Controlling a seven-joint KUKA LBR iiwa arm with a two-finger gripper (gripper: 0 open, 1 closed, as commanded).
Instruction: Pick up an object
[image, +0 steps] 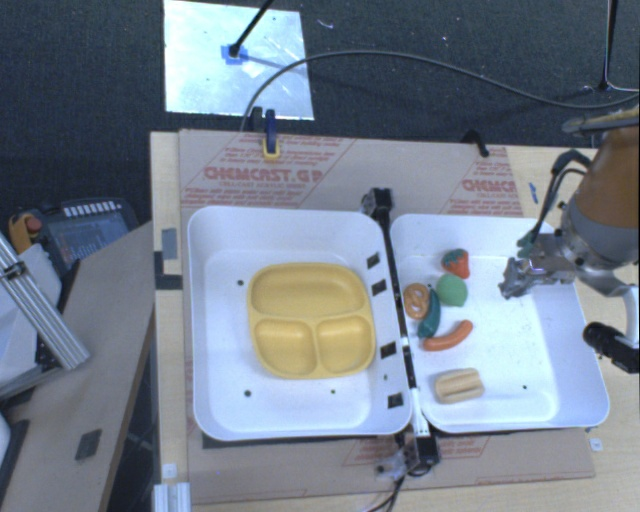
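The right bin (560, 350) holds several toy foods along its left side: a strawberry (457, 262), a green piece (452, 290), a pretzel (416, 299), a dark teal piece (430, 318), an orange sausage (447, 336) and a bread roll (458, 385). My gripper (512, 281) hangs over the upper middle of the right bin, to the right of the strawberry and green piece, apart from them. I see nothing held in it.
The left bin (215, 260) carries a yellow divided tray (306, 318). A black hinge strip (392, 310) runs between the bins. A cable crosses behind the bench, and a clamp (270, 135) sits on the cardboard's far edge.
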